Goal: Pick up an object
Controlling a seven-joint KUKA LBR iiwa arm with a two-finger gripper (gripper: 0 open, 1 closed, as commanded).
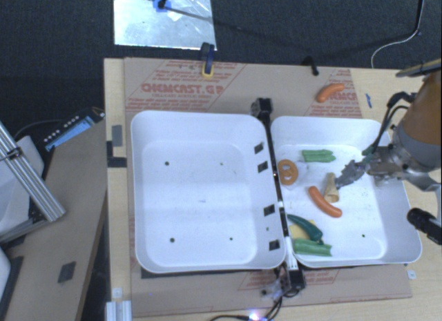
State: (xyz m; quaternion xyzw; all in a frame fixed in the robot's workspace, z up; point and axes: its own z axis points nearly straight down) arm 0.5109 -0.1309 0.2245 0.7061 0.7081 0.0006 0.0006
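Two shallow white bins sit side by side on the bench (228, 81). The left bin (200, 188) holds no objects, while the right bin (387, 244) holds every candidate for the pick. The claw (349, 172) hangs low over the right bin, just beside a small tan piece (332, 187) and near an orange sausage (324, 201). Whether the claw is released or clenched cannot be told at this slant, and nothing is seen between its tips. A green bean pod (318, 154) lies near the upper part of the bin, a pretzel-like ring (287, 172) lies by the dividing wall, and a dark green pepper (306, 226) over a yellow item (298, 230) sits above a second green pod (311, 247) at the lower edge. Another sausage (330, 92) rests on the bench outside the bins. A good pick likely means centring over the tan piece or the orange sausage, straddling its narrow width, and descending fully before closing, clear of neighbours.
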